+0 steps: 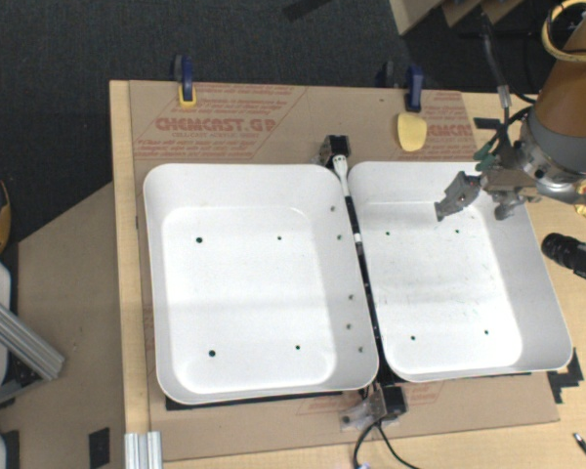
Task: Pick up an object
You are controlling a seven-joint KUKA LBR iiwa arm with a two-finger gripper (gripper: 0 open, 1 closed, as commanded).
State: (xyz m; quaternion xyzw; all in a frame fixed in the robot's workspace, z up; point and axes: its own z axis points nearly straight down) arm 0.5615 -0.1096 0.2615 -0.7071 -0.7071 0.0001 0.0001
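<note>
The arm (564,115) comes in from the right and bends down over the far part of the right bin (527,360). Its pincer (455,199) hangs there. I cannot tell its state, and no object to pick shows clearly.

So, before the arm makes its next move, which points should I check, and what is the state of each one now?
1. Gripper over the right bin: ok.
2. Object held between the fingers: not ok, nothing seen there.
3. Finger opening: cannot tell.
4. Object to pick in the right bin: not ok, only bare white floor with small dark dots.
5. Object to pick in the left bin: not ok, same bare floor.
6. Yellow piece lies outside both bins, on the board: ok.
</note>
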